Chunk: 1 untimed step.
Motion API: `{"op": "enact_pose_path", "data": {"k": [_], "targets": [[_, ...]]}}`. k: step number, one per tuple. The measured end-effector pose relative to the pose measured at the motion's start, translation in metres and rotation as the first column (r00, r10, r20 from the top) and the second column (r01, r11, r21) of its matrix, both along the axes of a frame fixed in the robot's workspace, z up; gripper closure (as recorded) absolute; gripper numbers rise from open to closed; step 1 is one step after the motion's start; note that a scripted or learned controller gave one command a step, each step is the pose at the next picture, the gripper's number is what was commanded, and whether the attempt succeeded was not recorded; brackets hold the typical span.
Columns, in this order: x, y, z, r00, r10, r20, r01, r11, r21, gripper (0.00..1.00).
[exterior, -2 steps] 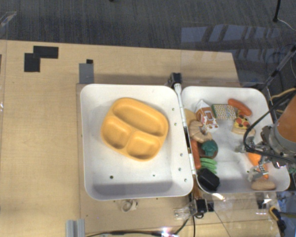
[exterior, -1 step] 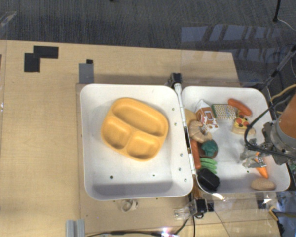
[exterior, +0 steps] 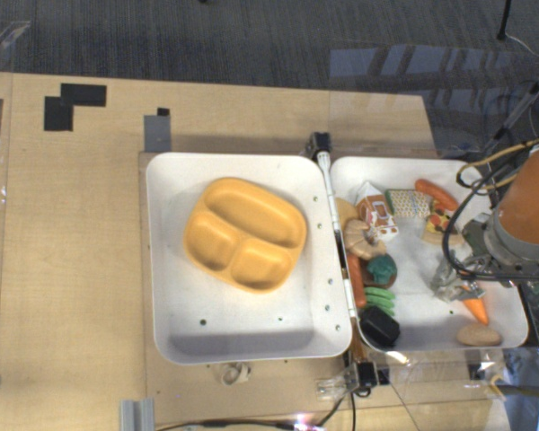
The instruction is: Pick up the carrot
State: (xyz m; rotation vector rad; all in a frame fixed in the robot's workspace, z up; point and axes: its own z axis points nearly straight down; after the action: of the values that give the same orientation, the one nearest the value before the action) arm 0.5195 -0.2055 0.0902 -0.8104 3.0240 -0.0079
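**Target location.** Carrot [exterior: 475, 310] lying flat on the floor of the right bin [exterior: 413, 326], in its 4 o'clock corner, close to the near and right walls. Small, orange, tapered.

**Gripper position.** Gripper [exterior: 455, 285] low over the same corner, below the grey wrist and the orange band of the arm [exterior: 530, 200]. Opening: cannot be told, since the wrist body and cables mask the tips. Nothing seen held.

**Governing relation.**
- Carrot just beside the gripper, at about 4 o'clock from it; touching or narrowly apart cannot be resolved.
- Long axis running roughly 10 o'clock to 4 o'clock, so nearly in line with the offset itself.
- Judged requirement: short shift toward 4 o'clock, then closure across the short axis, i.e. along the 1 o'clock to 7 o'clock line. Closure along the long axis likely to push the carrot out endwise.

**Neighbours to avoid.**
- Beige rounded item [exterior: 479, 335] just beside the carrot at 6 o'clock; risk of catching it in the same closure.
- Red-orange elongated item [exterior: 435, 192] at 12 o'clock in the bin, well apart; similar colour, not to be mistaken for the target.

**Progress (judged).** Approach stage; lift not yet done.
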Motion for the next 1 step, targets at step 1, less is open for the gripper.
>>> {"op": "enact_pose_path", "data": {"k": [1], "targets": [[0.001,0.0001,-0.0007,1.0,0.001,0.004,-0.001,1.0,-0.001,0.0]]}}
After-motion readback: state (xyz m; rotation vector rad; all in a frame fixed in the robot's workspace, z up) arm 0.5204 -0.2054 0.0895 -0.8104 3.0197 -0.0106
